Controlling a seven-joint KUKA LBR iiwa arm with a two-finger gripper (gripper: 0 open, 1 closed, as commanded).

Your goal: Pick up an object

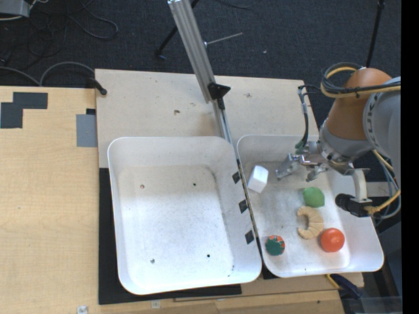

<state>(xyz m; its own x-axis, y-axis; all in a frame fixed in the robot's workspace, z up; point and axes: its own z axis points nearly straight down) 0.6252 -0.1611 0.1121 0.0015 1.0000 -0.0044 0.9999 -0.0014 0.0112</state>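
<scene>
While the left bin (pixel 171 214) sits at nine o'clock, the right bin (pixel 366 257) holds everything: a white cube (pixel 257 178) by its left wall, a green-and-red ball (pixel 274 245) at six o'clock, a tan curved piece (pixel 309 222), a green lump (pixel 313 197), and an orange ball (pixel 332 240). Above the lump at twelve o'clock, the gripper (pixel 298 168) hovers with fingers spread, grasping nothing.
</scene>
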